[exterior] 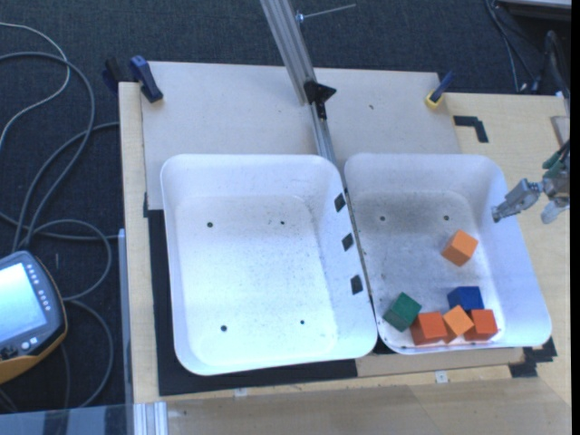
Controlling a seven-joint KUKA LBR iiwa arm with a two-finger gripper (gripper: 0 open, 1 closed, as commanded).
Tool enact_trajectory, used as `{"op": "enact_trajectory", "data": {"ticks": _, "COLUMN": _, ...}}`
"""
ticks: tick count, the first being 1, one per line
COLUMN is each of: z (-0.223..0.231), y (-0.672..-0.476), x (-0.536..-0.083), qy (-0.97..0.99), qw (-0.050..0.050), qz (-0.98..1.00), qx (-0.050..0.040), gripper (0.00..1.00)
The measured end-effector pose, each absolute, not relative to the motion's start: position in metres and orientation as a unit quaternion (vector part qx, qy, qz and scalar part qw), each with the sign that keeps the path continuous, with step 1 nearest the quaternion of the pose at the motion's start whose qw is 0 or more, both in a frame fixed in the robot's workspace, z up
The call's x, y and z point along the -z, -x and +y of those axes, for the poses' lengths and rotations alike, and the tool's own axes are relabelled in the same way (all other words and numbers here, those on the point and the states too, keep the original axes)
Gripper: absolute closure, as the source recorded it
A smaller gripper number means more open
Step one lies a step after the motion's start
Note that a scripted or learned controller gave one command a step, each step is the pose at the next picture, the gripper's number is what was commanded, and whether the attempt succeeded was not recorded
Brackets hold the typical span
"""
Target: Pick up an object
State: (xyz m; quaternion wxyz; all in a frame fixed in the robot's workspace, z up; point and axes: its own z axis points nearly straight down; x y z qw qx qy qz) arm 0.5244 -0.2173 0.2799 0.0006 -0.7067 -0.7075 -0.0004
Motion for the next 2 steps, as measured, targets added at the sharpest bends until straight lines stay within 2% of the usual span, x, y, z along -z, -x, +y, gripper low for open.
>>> {"op": "enact_trajectory", "data": {"ticks": 1, "z": -0.203, "y": -0.506, "x": -0.095, "qy": 0.707, "qw": 0.005, "qz": -0.707, "qx": -0.0016, "gripper": 0.00}}
{"op": "enact_trajectory", "data": {"ticks": 2, "z": -0.205, "y": -0.602, "x": -0.101, "qy": 0.705, "qw": -0.003, "qz": -0.709, "qx": 0.0019, "gripper": 0.00}}
